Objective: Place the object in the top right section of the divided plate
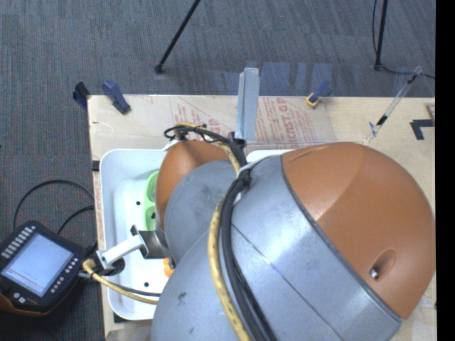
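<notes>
My arm (306,247) covers most of the bench, reaching over the left white bin (111,183). The gripper (151,243) shows as a dark part low over the bin's front half, mostly hidden under the wrist. A white divided plate (132,199) lies in that bin, with just its left rim and a few small holes exposed. A green object (151,189) peeks out on the plate's far side, right at the edge of the orange wrist band. A small orange bit (168,265) shows beneath the arm near the gripper. What it belongs to is hidden.
A teach pendant (35,267) lies on the floor left of the bench, its cable running to the bin's front corner. A grey upright post (248,104) stands behind the bins. Blue clamps (115,95) sit at the bench's far left edge.
</notes>
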`<state>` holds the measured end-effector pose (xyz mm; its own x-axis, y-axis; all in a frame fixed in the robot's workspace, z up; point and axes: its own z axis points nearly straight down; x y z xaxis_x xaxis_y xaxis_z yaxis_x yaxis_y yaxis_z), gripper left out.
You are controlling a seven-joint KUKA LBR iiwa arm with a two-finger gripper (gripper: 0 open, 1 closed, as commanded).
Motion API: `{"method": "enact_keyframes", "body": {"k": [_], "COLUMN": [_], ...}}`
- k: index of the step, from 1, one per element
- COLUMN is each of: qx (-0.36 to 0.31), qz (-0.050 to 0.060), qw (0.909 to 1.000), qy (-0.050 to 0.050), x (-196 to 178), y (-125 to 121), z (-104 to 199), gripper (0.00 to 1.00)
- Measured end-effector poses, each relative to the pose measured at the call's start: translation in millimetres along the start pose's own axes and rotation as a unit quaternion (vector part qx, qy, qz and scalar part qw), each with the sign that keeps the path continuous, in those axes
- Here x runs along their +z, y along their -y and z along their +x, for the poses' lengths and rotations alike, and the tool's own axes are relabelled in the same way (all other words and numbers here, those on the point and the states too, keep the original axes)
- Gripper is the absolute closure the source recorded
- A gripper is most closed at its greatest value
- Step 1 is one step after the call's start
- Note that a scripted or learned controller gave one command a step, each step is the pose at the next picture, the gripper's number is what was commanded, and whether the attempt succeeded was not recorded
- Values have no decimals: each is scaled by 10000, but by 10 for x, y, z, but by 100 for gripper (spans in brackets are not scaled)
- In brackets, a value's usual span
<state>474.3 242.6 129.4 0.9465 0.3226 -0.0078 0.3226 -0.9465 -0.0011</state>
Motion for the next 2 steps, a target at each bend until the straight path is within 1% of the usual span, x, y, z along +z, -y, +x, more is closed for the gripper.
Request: {"method": "enact_keyframes", "body": {"k": [1, 2], "qx": [16, 659], "qz": [-4, 162], "qw": [10000, 9975], "qy": [-7, 184], "x": [-6, 280], "y": [-18, -310], "z": [6, 763], "gripper": [0, 0]}}
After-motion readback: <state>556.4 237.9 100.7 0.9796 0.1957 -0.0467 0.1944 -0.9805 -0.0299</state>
